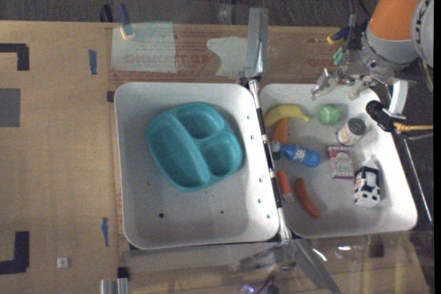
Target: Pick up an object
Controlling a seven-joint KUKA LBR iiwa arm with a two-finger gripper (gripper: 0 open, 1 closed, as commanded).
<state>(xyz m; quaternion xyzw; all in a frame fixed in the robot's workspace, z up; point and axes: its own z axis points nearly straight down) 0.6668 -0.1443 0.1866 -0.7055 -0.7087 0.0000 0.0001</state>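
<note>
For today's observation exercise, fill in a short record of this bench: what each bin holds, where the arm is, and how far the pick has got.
left bin: teal divided plate
right bin: banana, green ball, blue bottle, red sausage, small tin, pink card, black-and-white carton
arm: at the right bin's far corner
gripper: above the far rim, near the green ball
pick: nothing seen lifted
</note>
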